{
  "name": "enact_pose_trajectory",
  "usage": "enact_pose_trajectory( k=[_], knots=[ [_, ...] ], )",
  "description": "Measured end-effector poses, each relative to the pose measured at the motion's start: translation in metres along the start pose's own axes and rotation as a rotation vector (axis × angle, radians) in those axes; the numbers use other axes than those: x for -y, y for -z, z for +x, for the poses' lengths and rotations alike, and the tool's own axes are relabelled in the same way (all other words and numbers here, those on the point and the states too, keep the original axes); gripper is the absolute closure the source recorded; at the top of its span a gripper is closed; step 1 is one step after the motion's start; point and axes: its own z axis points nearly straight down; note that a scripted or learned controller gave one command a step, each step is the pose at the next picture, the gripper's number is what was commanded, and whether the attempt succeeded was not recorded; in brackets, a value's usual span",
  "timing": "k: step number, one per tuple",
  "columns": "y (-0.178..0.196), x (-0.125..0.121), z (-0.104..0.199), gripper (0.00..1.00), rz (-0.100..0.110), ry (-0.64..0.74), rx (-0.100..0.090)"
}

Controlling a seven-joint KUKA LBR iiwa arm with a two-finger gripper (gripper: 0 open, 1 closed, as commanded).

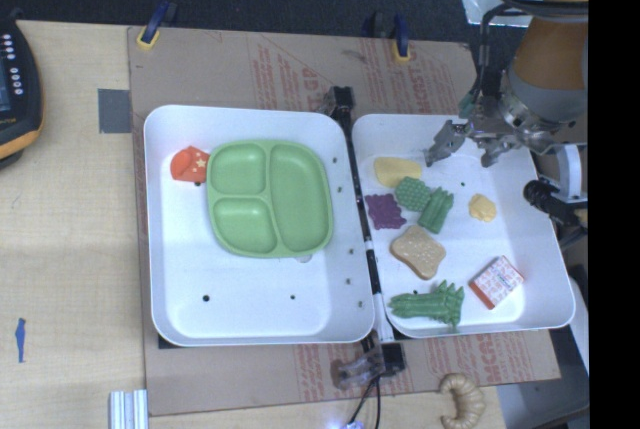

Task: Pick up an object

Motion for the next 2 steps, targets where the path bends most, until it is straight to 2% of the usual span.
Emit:
enact_pose_trajectory(
  k=[1,2],
  knots=[
    [-0.061,0.029,-0.038,0.0,0.007,-0.003,0.001],
    [-0.117,0.033,-0.023,0.0,0.006,-0.001,-0.002]
  ],
)
